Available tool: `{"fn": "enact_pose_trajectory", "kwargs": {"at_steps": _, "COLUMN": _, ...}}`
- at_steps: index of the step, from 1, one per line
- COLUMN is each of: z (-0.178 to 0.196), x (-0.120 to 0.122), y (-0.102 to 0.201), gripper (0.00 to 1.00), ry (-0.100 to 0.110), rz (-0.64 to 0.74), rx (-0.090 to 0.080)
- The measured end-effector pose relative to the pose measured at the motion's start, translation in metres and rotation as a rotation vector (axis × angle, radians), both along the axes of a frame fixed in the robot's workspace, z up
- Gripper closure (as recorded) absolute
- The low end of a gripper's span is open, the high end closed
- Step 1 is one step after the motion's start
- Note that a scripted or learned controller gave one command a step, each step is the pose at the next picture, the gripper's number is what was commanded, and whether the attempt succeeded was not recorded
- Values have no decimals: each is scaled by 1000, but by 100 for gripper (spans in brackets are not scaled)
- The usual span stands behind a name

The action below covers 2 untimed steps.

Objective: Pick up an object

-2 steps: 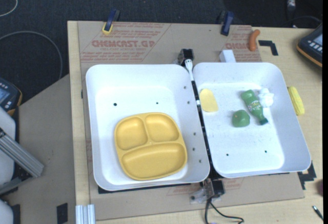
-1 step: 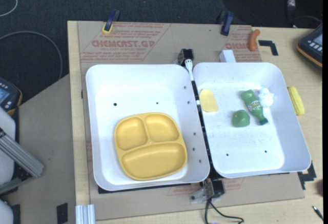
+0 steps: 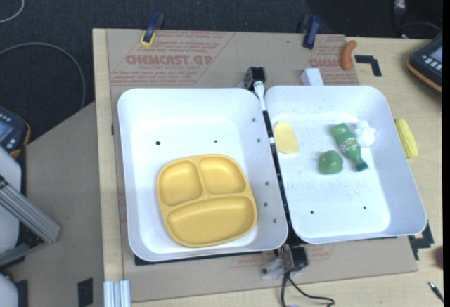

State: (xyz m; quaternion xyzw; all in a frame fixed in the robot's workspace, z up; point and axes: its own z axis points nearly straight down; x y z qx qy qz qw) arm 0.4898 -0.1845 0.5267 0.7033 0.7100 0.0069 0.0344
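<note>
In the right bin lie three small items. A pale yellow flat piece rests close to the bin's left wall. A round green object sits near the middle. Just to its upper right lies a green bottle-like toy with a white end, tilted diagonally. The left bin holds a yellow divided plate with three compartments.
Both bins rest on a cardboard sheet fixed by clamps at the back. An orange item and a yellow piece lie on the cardboard outside the right bin. A black cable runs off the front.
</note>
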Motion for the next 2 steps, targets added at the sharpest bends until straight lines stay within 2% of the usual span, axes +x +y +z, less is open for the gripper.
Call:
{"fn": "enact_pose_trajectory", "kwargs": {"at_steps": 1, "z": -143, "x": -12, "y": -23, "gripper": 100, "ry": 74, "rz": -13, "rx": 44}}
{"fn": "enact_pose_trajectory", "kwargs": {"at_steps": 2, "z": -271, "x": -12, "y": -19, "gripper": 100, "ry": 72, "rz": -10, "rx": 44}}
